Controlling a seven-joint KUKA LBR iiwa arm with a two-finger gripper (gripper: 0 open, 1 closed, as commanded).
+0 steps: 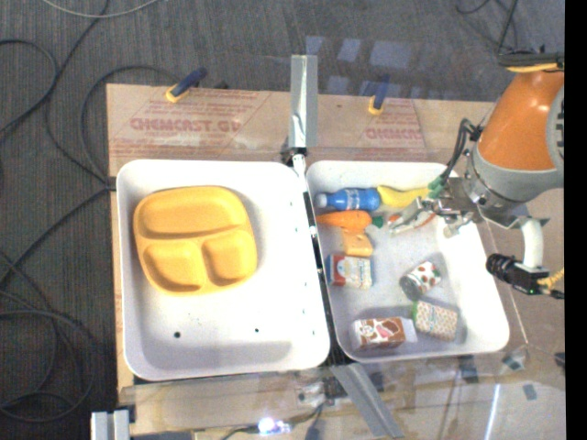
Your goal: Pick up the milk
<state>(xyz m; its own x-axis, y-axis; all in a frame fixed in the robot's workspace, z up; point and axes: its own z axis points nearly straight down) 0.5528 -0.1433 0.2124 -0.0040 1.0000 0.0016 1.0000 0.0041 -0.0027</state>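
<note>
Nearest the lower edge of the view, a red-brown and white carton (381,333) lies on its side, below and a little right of the milk carton (351,270). The milk carton, a small white pack with blue and red print, lies in the right bin (491,333), near that bin's left wall. I take this one for the milk, though the print is too small to read. Right of the milk carton and lower down lies a patterned box (436,320), and a small can (422,280) lies just above that box. An orange wedge (358,243) touches the milk carton's upper edge. Above that lie a carrot (344,219), then a blue bottle (348,199) with a banana (404,193) at its right end. The gripper (415,218) hangs up and to the right of the milk carton, well apart from it, near the banana. How wide it stands cannot be told from this angle. Far left of the milk carton, a yellow divided tray (195,236) lies in the left bin (220,346)
</note>
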